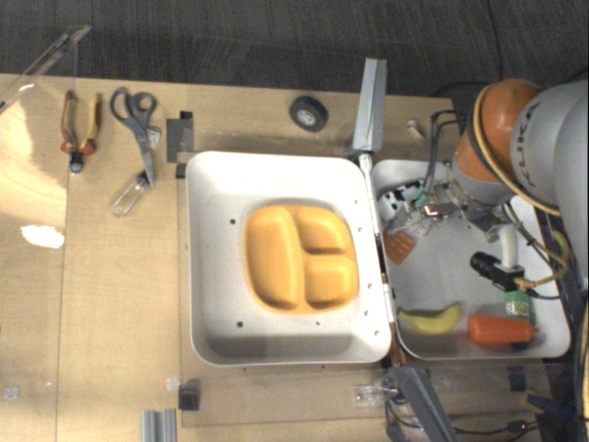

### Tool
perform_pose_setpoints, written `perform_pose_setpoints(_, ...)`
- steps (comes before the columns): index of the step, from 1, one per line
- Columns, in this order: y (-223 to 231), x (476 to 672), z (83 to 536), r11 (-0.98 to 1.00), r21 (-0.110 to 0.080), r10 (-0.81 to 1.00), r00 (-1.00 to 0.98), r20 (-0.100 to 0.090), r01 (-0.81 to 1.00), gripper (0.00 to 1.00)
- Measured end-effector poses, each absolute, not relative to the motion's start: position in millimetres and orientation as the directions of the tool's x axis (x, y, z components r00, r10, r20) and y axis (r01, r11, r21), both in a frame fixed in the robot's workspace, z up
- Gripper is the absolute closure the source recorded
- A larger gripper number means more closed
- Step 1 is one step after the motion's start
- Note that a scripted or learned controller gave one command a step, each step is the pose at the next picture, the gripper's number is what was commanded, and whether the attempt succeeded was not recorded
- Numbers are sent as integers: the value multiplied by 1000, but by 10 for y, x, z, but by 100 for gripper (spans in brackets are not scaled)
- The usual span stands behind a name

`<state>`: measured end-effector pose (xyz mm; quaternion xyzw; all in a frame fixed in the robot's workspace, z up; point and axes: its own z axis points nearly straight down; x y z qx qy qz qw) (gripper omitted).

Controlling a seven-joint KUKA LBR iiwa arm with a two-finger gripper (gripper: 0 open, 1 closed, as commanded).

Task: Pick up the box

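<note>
sitting on tan wood bench [101,274] w/ dark floor behind, end effector [416,212] in right bin [552,334], grip state unclear.

Showing two white bins [221,330] on a pale tan wooden bench [101,320]. Glowing deep yellow, the three-part tray [299,256] in the left bin. Lying yellow with a dark tip, a banana [431,319]; beside it an orange-red carrot-like piece [501,329]. Gleaming grey with an orange band, the arm [515,141]. Resting on the bench: grey-handled scissors [138,127], red-handled pliers [78,127], black tape roll [308,112].
</note>
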<state>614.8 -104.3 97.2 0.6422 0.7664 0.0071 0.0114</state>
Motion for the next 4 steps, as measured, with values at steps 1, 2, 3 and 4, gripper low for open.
perform_pose_setpoints(1,-1018,6173,1104,179,31,984,-179,-5,983,100)
perform_pose_setpoints(2,-434,5736,1864,431,8,902,-431,-3,902,100)
perform_pose_setpoints(3,138,5619,2788,107,8,994,-107,0,994,100)
perform_pose_setpoints(4,-287,5559,2207,455,6,890,-455,-3,890,100)
